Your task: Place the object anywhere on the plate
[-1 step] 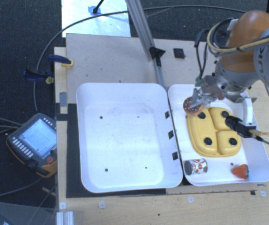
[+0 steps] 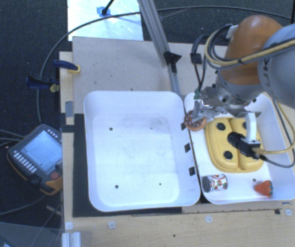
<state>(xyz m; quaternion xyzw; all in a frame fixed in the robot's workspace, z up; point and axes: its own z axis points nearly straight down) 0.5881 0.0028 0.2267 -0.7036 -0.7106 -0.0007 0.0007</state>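
The hand (image 2: 199, 112), right of centre, hangs at a brown doughnut (image 2: 194, 121) beside the yellow plate (image 2: 224, 153); its opening and any grip cannot be told. No writing is legible.

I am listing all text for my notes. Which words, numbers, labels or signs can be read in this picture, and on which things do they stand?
No text can be read.
Can: it has a printed red and white label, too small and blurred to read.
Handheld controller: its screen is lit, but the content is too blurred to read.
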